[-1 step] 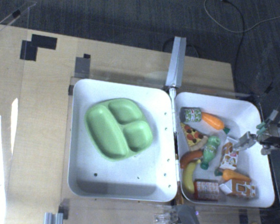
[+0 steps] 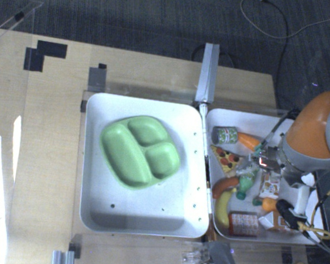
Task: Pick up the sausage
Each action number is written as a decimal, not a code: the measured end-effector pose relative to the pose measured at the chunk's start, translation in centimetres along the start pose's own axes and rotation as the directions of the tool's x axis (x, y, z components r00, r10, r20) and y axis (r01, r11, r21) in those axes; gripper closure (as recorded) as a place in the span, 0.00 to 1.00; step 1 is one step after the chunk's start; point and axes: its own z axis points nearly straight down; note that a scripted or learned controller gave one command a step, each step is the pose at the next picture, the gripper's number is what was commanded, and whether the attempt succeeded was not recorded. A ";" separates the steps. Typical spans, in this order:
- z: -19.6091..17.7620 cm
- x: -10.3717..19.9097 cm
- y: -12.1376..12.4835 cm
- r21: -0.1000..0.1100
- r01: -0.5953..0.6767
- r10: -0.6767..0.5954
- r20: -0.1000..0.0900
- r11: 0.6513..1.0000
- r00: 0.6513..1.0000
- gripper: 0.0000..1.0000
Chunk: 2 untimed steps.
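Sausage [image 2: 225,184] lies in the right bin [image 2: 233,232], close against the wall it shares with the left bin [image 2: 142,226]. It is a short reddish-brown link, and its long axis runs at a slant, the lower end pointing toward that shared wall and the upper end pointing up and away toward the middle of the bin. Just below the sausage, touching or nearly so, a banana [image 2: 222,210] curves along the same wall. Just above the sausage is a pizza slice [image 2: 226,159], and above that a tin can [image 2: 225,135] on its side with a carrot [image 2: 247,141] beside it. My gripper [image 2: 249,170] hangs just to the right of the sausage's upper end and a little above it, near but apart from it as far as I can see; a small green thing [image 2: 241,192] sits right of the sausage, under me. How far my fingers are spread I cannot tell, because they blur into the clutter, and I see nothing clearly between them. Further right of the sausage lies a red packet [image 2: 243,224] along the near wall. Left of the sausage, across the shared wall, a green divided plate [image 2: 141,150] rests in the left bin.
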 end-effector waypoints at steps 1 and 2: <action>2.5 4.3 5.5 0.008 -0.141 0.141 -0.003 0.990 0.990 0.00; 0.9 4.4 6.0 -0.006 -0.133 0.133 -0.006 0.991 0.991 1.00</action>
